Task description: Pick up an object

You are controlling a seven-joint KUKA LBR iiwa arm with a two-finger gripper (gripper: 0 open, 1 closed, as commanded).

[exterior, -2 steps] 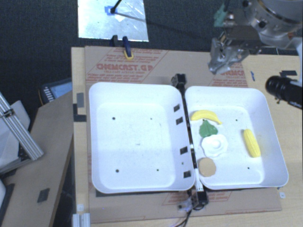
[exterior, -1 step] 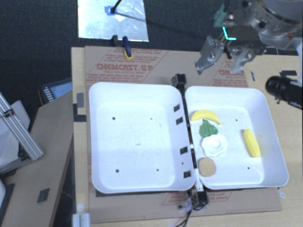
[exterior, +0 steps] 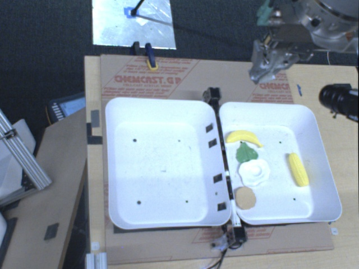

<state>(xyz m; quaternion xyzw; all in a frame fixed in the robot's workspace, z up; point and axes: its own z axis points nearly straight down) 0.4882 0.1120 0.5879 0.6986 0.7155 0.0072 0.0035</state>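
The right bin holds several small things. A yellow banana lies near its left wall, with a green leaf just below it. A white fried egg sits under the leaf, and a round tan cookie lies by the bin's front left corner. A yellow corn cob rests toward the right side. My gripper hangs high above the bench, beyond the right bin's back edge, with nothing seen between its fingers.
The left bin stands beside the right one, joined by a black-clipped divider. A brown board lies under both bins. A shiny metal sheet lies at the back left.
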